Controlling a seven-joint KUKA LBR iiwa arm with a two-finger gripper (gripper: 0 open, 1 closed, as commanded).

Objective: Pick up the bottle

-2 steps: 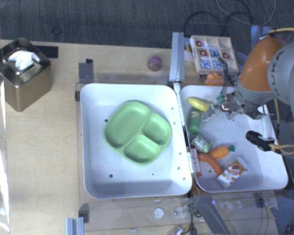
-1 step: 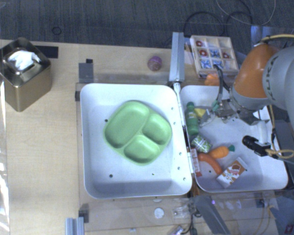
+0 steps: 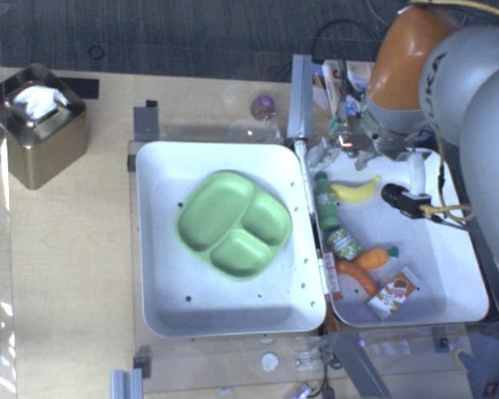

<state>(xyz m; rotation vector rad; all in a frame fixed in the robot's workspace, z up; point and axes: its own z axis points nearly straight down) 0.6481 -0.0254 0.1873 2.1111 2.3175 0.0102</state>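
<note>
Bottle [image 3: 323,199] lies on its side in the right bin [image 3: 449,298], pressed along that bin's left wall, its long axis running up and down the view. It is green with a pale band of label partway along; a second green-and-white cylinder, seemingly a small can [image 3: 344,243], sits just below it and touches its lower end. A banana [image 3: 355,191] rests just beside it to the right.

Judging by its look, the bottle is light plastic, fairly stiff but smooth and round, so it would likely roll or slide if nudged. The wall on one side leaves little room for a finger there. The better hold is probably across the middle of the body, fingers straddling its width, with care for the banana.

Label writing is too small and blurred to read. A small carton [image 3: 393,293] near the bin's lower corner bears printing, also illegible.

The gripper [image 3: 349,140] hovers above the bin's upper left corner, near the bottle's top end; whether it is released or clenched cannot be told from this angle.
</note>
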